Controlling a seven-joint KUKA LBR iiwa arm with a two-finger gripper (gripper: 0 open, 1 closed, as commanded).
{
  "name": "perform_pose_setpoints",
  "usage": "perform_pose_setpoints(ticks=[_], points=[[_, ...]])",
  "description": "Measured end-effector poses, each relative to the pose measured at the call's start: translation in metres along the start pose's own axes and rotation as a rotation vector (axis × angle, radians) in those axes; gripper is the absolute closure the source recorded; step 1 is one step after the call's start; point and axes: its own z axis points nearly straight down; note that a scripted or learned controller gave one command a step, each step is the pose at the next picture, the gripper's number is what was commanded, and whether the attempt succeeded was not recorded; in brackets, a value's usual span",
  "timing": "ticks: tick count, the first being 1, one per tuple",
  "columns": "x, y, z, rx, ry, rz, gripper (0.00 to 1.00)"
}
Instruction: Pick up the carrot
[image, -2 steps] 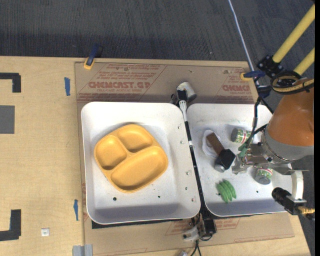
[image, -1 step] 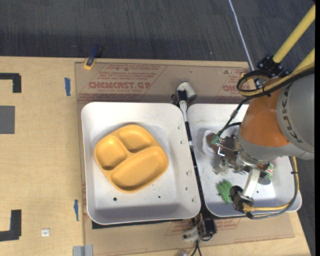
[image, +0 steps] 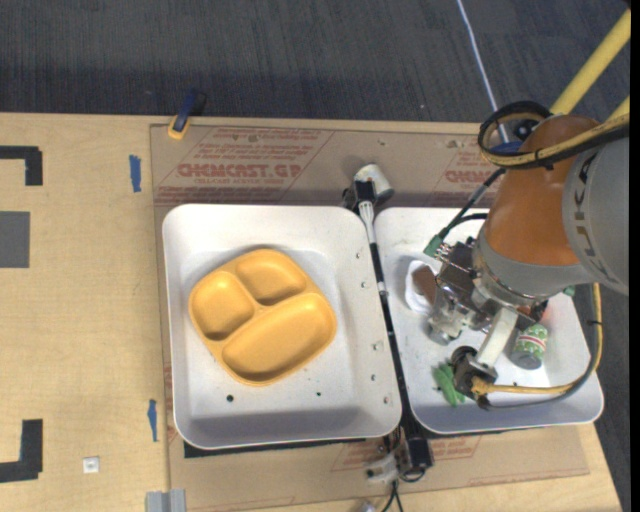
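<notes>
End effector (image: 447, 322) low over right bin (image: 590, 395), finger state hidden, cannot tell; yellow divided plate (image: 262, 314) sits in left bin (image: 185, 240).

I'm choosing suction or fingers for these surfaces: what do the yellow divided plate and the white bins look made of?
The yellow divided plate looks like moulded plastic, smooth and semi-gloss, with soft highlights on its rounded ridges. The left bin and right bin look like thin formed white plastic, satin, with rounded corners; painted metal cannot be excluded.

The table (image: 80, 330) carries a cardboard sheet (image: 300, 160); two white bins, left (image: 185, 400) and right (image: 585, 400), sit on it.
</notes>
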Motion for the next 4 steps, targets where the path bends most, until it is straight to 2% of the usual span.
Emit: perform_pose_setpoints(ticks=[1, 2, 3, 4], points=[[0.015, -0.009, -0.041, 0.000, 0.000, -0.037, 1.00], [0.022, -0.015, 0.022, 0.003, -0.001, -0.057, 1.00], [0.022, -0.015, 0.022, 0.003, -0.001, -0.056, 0.00], [0.089, -0.053, 0.098, -0.004, 0.010, -0.031, 0.00]])
